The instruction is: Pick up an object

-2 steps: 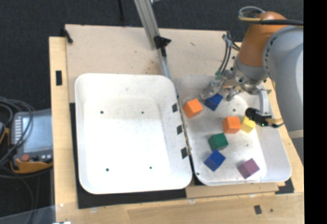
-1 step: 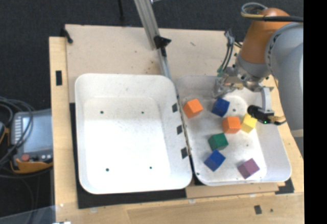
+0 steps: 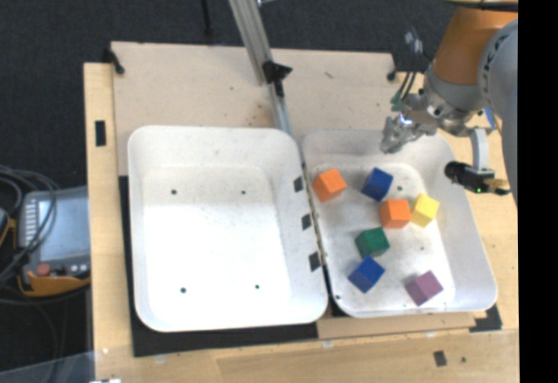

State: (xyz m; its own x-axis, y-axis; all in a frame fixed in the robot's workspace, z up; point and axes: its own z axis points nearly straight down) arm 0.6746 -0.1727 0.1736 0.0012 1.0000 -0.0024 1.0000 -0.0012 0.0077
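Observation:
The right bin (image 3: 453,198) holds several small cubes. An orange cube (image 3: 329,184) lies at its left side, a blue cube (image 3: 377,183) near the middle, and a second orange cube (image 3: 395,213) touches a yellow cube (image 3: 425,209). Lower down lie a green cube (image 3: 372,242), another blue cube (image 3: 366,273) and a purple cube (image 3: 424,286). My gripper (image 3: 395,137) hangs over the far edge of the right bin, above and behind the blue cube. Nothing shows between its fingers.
The left bin (image 3: 148,198) sits beside the right one. A slanted aluminium rail (image 3: 248,19) runs from the top down to the gap between the bins. A grey controller box (image 3: 52,229) with cables sits off the bench at the left.

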